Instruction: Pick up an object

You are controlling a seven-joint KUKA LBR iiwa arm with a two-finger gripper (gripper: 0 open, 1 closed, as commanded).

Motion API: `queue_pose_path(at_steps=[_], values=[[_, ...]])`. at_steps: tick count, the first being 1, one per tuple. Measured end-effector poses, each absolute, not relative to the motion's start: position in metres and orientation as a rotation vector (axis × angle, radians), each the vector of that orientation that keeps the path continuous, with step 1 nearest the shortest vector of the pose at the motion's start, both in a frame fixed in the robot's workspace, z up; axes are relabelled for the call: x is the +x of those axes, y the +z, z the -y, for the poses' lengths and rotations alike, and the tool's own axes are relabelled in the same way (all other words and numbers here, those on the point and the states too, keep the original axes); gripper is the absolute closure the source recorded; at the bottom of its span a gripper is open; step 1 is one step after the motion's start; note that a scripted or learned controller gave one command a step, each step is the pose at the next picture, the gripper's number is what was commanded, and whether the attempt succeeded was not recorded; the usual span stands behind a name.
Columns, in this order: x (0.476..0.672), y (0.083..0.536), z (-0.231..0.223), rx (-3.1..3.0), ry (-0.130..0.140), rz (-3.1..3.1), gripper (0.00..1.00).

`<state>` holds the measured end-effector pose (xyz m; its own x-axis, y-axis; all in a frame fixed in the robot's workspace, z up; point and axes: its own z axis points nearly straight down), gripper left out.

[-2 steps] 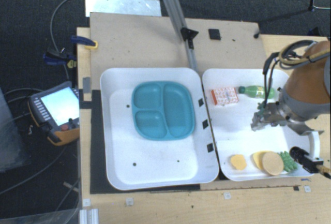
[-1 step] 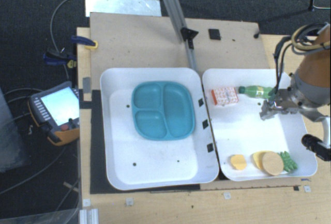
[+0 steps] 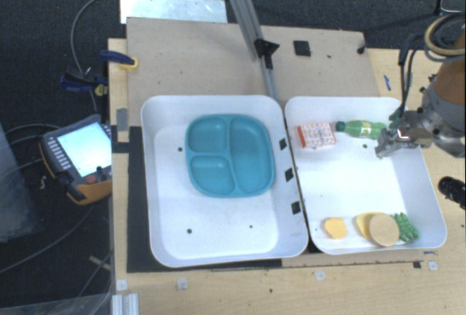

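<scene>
We find the candidate objects all lying in the right bin (image 3: 429, 193). Nearest the gripper (image 3: 389, 140) is a green bottle (image 3: 362, 129), lying on its side near the far wall of that bin with its pale cap end pointing toward the bin divider. Just beside that cap end, apparently touching or nearly so, lies a small box with red and white print (image 3: 315, 135), flat on the bin floor. At the near edge of the same bin we note three further items in a row: a small yellow round piece (image 3: 335, 228), a tan disc overlapping a yellow one (image 3: 380, 228), and a green leafy piece (image 3: 406, 227) tucked against the disc toward the bin's right corner. The gripper sits over the right part of the right bin, close to the bottle's base end, reaching in from the right on the grey arm (image 3: 445, 99); nothing is seen between its fingers, and we cannot tell from this slanted view whether they are spread or closed, nor whether they touch the bottle. The left bin (image 3: 164, 233) holds a teal divided plate (image 3: 230, 155) with three compartments, resting toward the far half of the bin. Both bins sit side by side on the bench board (image 3: 189, 52). Off the bench to the left lies a handheld pendant with a lit screen (image 3: 79, 157).
</scene>
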<state>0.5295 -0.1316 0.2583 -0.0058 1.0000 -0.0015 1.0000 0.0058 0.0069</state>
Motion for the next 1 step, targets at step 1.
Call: queue_pose_path(at_steps=[1], values=[[0.5550, 0.2635, 0.0834, 2.208, 0.007, -2.232, 1.00]])
